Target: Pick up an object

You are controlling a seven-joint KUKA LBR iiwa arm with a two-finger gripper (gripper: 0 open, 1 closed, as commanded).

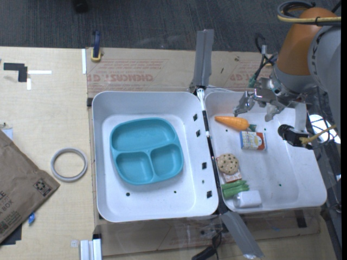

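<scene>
you are hovering the gripper [259, 105], fingers apart and gripping nothing, just above the carrot [232, 122] in the right bin [303, 191], risking it rolling off the fingers.

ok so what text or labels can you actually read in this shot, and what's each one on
"BOX", partly cut off, on the brown cardboard at the left edge.
Red print on the cardboard sheet behind the bins: upside down, too blurred to read surely.
Label on the small carton in the right bin: too small to read.
</scene>
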